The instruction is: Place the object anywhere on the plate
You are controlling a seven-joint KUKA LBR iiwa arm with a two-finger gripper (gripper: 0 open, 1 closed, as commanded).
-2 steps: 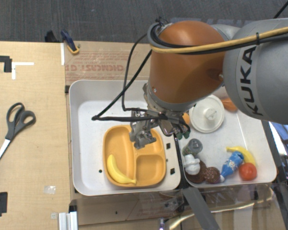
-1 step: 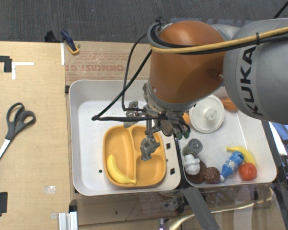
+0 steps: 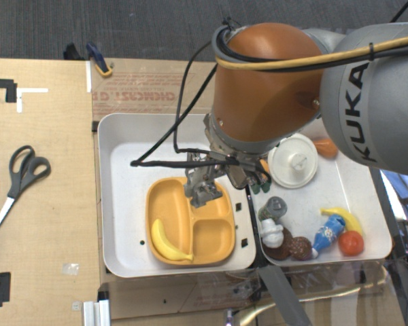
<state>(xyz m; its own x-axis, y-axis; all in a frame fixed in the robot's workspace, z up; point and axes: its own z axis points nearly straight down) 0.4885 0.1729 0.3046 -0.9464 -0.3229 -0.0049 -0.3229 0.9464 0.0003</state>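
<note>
A: Start at the near side of the plate [image 3: 151, 202]. What sits there?

B: A banana [image 3: 164, 242] lies in the plate's long compartment, curled along the near rim. I take it for the task's object, and it looks placed.

A: So what can go wrong?

B: The end effector [image 3: 204, 190] hangs low over the plate's far rim, at the divider. I cannot tell whether it is wide, narrow or holding something; the grey metal there is too cluttered to read. If it sweeps toward the banana or catches the rim, the plate could slide or tip and roll the fruit out.

A: Anything else?

B: Black cables [image 3: 160, 160] droop just beyond the plate. They could snag on the rim when the arm moves.

A: Room to move?

B: Tight sideways. The plate's near and right edges lie close to the left bin [image 3: 115, 202] wall, and past that wall the right bin [image 3: 375, 246] is crowded with small items. Straight up is the safest exit, I judge. Beyond the plate the bin floor is bare.
</note>
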